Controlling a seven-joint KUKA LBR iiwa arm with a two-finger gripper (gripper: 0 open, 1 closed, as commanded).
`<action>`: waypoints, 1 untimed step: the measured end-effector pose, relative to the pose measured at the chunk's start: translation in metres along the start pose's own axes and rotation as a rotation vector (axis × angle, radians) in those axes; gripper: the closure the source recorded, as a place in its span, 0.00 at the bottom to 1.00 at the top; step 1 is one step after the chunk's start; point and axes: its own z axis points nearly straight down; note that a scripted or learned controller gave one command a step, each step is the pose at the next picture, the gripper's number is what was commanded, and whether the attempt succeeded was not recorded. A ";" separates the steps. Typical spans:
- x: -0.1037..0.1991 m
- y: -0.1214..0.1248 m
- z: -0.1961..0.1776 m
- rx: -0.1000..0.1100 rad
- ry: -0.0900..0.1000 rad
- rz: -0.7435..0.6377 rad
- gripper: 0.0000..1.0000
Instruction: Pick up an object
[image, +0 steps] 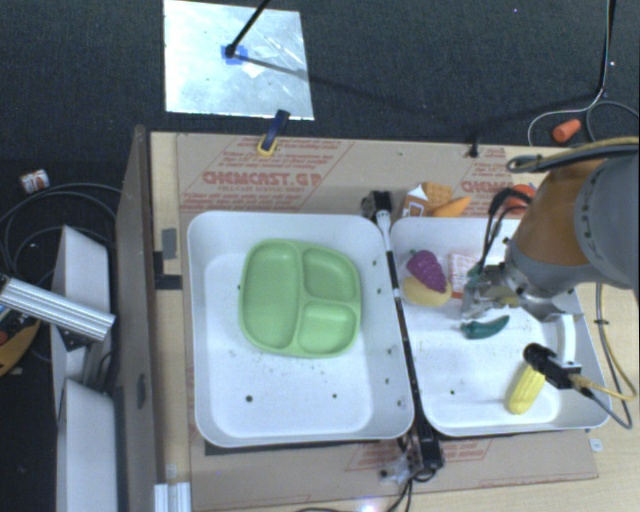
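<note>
The right bin (470, 395) holds several toy foods. A purple bunch of grapes (426, 266) rests against a yellow piece (424, 293) near the bin's left wall. A dark green pepper (488, 326) lies in the middle, and a yellow corn cob (523, 390) sits toward the front right. My gripper (479, 303) reaches in from the right and hangs just behind and above the green pepper, close to it. The wrist hides part of a pale pink-and-white item (461, 268) behind the gripper.
The left bin (290, 405) carries a green divided plate (300, 298). An orange carrot-like toy (450, 207) lies behind the right bin's back rim. A black clamp (378, 205) sits where the two bins meet at the back.
</note>
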 end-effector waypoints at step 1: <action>0.000 0.000 0.000 0.000 0.000 -0.001 0.00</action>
